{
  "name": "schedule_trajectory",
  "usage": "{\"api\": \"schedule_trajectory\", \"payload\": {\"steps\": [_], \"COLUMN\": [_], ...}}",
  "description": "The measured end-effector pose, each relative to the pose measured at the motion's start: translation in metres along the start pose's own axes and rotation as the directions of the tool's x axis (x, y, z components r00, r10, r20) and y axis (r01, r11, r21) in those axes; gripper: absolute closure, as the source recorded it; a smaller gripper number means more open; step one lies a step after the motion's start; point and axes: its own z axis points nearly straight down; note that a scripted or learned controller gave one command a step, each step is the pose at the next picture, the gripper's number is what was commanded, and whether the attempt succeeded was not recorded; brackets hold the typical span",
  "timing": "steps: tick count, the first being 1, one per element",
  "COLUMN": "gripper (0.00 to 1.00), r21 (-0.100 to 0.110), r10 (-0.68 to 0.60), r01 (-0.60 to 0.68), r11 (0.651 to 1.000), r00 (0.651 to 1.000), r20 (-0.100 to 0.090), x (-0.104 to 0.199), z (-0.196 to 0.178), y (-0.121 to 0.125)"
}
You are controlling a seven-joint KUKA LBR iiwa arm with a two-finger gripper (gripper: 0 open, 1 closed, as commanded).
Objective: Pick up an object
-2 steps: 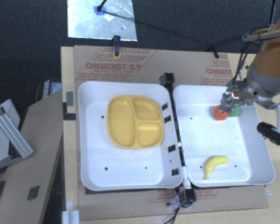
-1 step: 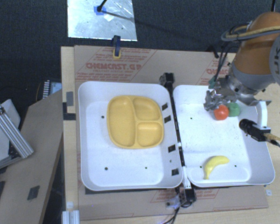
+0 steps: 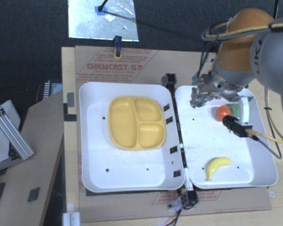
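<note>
My end effector (image 3: 201, 98) hovers at the far corner of the right bin (image 3: 203, 140); I cannot tell if it is apart or together. The orange-red object (image 3: 222, 112) lies just beside it, rightward in view, while the banana (image 3: 217, 166) is well apart.

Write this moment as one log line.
gripper: above right bin | banana: right bin | yellow divided plate: left bin

A yellow three-compartment plastic tray (image 3: 136, 122) occupies the middle of the left white bin (image 3: 92, 166), leaving bare margins. The centre of the right white bin (image 3: 260, 172) lies open between a yellow banana (image 3: 218, 166) lower down and an orange-red round thing (image 3: 223, 112) above.
</note>
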Motion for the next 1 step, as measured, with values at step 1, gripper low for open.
{"api": "schedule_trajectory", "payload": {"steps": [1], "gripper": [1.00], "r21": [0.000], "r10": [0.001], "r01": [-0.001], "r11": [1.000], "r00": [1.000], "r20": [0.001], "x": [0.0439], "z": [0.0113], "y": [0.0254]}}
